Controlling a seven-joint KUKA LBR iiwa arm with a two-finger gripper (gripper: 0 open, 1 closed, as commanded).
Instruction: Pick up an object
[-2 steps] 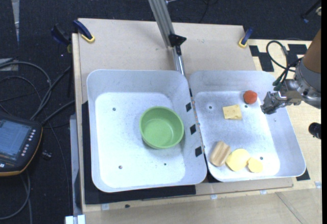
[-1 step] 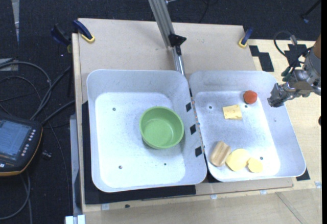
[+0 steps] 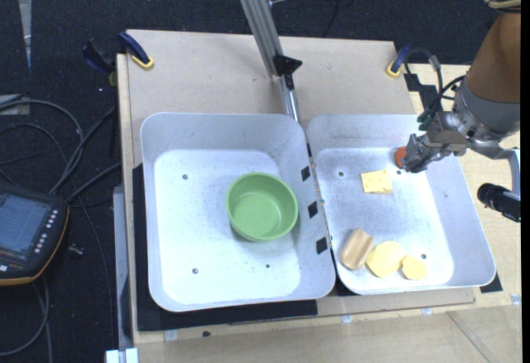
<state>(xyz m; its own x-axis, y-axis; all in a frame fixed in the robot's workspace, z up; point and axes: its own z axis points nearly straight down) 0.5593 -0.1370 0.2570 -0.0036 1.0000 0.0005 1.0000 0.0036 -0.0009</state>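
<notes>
Camera view: gripper point(image 3: 411, 159) over a small orange-red object point(image 3: 400, 157).

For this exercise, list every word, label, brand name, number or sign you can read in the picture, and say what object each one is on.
No text can be read anywhere in this view.
The dark handheld control pendant with a lit screen: its display is too small and blurred to read.
The round green plastic bowl, the flat yellow cheese-like square and the two shallow white bins carry no markings.
</notes>
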